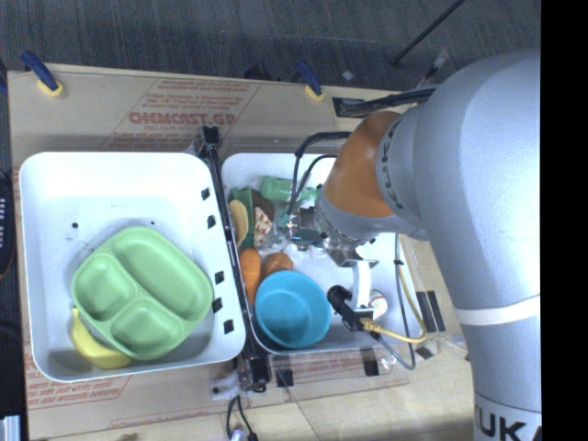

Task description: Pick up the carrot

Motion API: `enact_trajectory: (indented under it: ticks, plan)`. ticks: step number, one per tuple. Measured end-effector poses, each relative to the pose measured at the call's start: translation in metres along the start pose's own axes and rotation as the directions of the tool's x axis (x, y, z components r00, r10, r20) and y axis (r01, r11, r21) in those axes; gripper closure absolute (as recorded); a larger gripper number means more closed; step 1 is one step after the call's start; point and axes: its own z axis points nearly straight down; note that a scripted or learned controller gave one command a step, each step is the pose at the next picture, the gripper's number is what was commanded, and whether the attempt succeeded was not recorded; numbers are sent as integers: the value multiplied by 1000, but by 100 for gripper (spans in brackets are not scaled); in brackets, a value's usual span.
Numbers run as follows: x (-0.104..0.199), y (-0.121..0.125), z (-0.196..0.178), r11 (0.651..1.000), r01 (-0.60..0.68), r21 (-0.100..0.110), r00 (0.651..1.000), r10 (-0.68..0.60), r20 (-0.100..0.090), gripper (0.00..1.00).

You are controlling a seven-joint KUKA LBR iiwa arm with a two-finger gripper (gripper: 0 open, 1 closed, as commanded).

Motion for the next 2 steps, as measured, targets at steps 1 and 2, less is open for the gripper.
enact_trajectory:
  ticks: [1, 2]
  plan:
    - [2, 3, 0, 995, -96, -10, 995, 96, -3, 0]
    - [1, -7, 16, 953, -303, 15, 953, 302, 9, 0]
